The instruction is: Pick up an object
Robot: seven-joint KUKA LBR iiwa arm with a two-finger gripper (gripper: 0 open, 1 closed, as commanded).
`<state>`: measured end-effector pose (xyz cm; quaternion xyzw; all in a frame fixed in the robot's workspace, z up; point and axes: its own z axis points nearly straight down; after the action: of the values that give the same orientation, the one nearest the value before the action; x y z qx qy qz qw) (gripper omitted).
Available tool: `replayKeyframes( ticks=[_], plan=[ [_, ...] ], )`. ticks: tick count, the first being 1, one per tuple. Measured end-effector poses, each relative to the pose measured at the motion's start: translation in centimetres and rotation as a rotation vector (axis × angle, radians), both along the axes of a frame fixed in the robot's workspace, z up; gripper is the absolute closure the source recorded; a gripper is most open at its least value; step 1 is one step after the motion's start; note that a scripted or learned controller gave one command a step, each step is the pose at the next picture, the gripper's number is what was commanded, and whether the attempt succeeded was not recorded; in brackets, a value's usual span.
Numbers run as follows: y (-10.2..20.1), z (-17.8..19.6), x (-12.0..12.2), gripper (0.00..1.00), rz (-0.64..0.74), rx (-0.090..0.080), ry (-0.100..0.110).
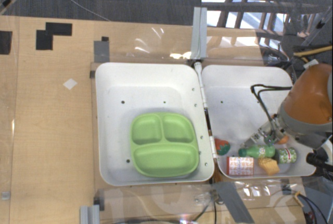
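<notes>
The right bin (234, 98) holds a cluster of small items along its near edge: a red piece (222, 147), a green bottle (256, 152), a pink-and-white can (240, 165), a yellow-tan chunk (269, 165) and a green can with a white band (286, 155). My gripper (266, 136) hangs low just above the green bottle, at the end of the arm with its orange band (311, 97). An orange bit (282, 139) peeks out beside it. The fingertips are hidden among the items.
A green three-compartment plate (164, 144) lies in the left bin (125, 98). A black cable (263, 94) loops over the right bin's far half. A metal divider (199, 35) stands behind the two bins.
</notes>
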<state>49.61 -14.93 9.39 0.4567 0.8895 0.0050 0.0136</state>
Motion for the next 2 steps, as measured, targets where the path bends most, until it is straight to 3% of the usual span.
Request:
replayKeyframes(
  ticks=[1, 2],
  plan=[
    [2.9, 0.0, -0.3, 0.0, -0.344, 0.005, 0.003],
    [1.8, 0.0, 0.0, 0.0, -0.141, 0.006, 0.001]
  ],
)
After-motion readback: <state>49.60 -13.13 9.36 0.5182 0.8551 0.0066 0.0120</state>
